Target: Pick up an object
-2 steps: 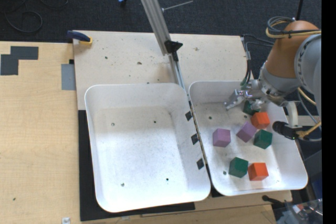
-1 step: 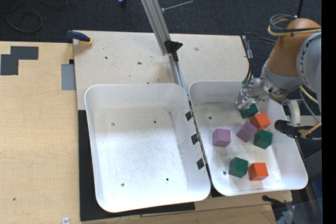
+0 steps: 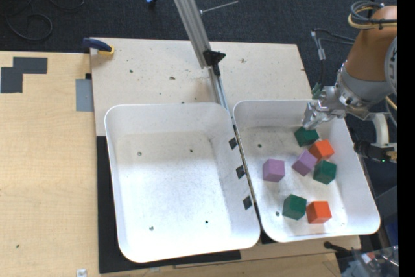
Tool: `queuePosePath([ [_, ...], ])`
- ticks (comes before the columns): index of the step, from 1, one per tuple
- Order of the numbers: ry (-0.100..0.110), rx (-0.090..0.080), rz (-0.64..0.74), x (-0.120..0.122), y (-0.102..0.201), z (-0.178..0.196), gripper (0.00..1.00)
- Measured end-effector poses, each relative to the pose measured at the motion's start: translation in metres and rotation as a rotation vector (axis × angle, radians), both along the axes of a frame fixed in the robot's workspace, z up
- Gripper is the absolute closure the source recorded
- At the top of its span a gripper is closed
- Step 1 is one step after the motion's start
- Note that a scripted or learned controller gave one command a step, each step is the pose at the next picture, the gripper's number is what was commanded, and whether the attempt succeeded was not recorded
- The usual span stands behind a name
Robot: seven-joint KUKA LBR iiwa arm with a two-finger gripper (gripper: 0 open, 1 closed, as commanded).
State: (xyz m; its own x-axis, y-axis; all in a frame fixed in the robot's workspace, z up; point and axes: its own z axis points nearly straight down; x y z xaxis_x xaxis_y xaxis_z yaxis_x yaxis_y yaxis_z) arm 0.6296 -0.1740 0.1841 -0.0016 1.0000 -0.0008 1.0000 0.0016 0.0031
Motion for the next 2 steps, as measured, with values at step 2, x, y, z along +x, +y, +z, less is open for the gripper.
queuePosePath([
  [2,-0.001,-0.001,0.002,0.002,-0.003,0.1,1.0],
])
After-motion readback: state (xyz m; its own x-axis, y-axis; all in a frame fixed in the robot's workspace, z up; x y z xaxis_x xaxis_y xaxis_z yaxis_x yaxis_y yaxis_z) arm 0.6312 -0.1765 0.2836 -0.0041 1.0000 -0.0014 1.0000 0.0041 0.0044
